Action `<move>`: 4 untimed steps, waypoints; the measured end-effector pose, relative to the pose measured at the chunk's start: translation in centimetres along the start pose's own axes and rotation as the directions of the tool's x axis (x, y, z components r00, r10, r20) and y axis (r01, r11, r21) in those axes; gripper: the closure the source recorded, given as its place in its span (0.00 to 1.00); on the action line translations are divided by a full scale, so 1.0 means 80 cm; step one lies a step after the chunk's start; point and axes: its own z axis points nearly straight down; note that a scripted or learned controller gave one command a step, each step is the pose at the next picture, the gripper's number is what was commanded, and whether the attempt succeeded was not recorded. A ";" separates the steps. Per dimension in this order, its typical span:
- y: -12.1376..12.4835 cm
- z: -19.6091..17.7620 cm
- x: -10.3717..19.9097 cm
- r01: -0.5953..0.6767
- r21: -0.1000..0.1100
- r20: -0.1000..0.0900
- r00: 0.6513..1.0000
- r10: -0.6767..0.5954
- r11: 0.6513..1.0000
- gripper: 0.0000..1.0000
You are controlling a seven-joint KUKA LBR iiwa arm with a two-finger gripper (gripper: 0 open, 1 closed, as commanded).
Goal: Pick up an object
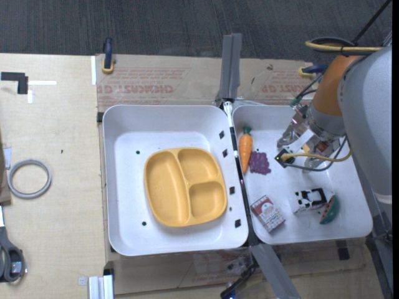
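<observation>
Your gripper [298,141] sits over the right bin [283,192], in its upper half and nearer the right wall than the left. From this angle you cannot tell whether it is open or closed, and nothing shows as held in it. I judge this as the approach step: the arm is in over the bin and no object is off the floor.

Every candidate lies in that same bin. The carrot [245,148] lies along the left wall, green top toward the far edge. The grapes [259,162] are just beside its lower end, perhaps touching it. The box [268,213] lies flat near the front left corner. The cow [309,200] is toward the front right corner, with a green toy [329,209] just beside it on the corner side. The left bin [124,136] holds only a yellow plate [185,185], so you have no need to go there.

The grapes are the nearest thing, a little left and forward of the gripper. For the next move you need to centre over one object, open wide enough to straddle it, then come straight down. Expect trouble with the carrot, which is tight against the wall. The cow and green toy are close enough that a grab could catch both. The box stands apart from the others, so it looks like the cleanest pick.
</observation>
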 end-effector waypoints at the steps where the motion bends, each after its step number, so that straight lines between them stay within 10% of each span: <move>1: 0.052 -0.008 0.011 -0.393 -0.001 -0.001 0.919 0.393 0.919 0.00; 2: 0.009 0.001 -0.108 -0.373 0.001 0.000 0.928 0.373 0.928 0.00; 3: 0.009 -0.007 -0.110 -0.375 0.006 0.005 0.927 0.375 0.927 1.00; 4: 0.035 -0.016 -0.143 -0.384 0.002 -0.002 0.923 0.384 0.923 1.00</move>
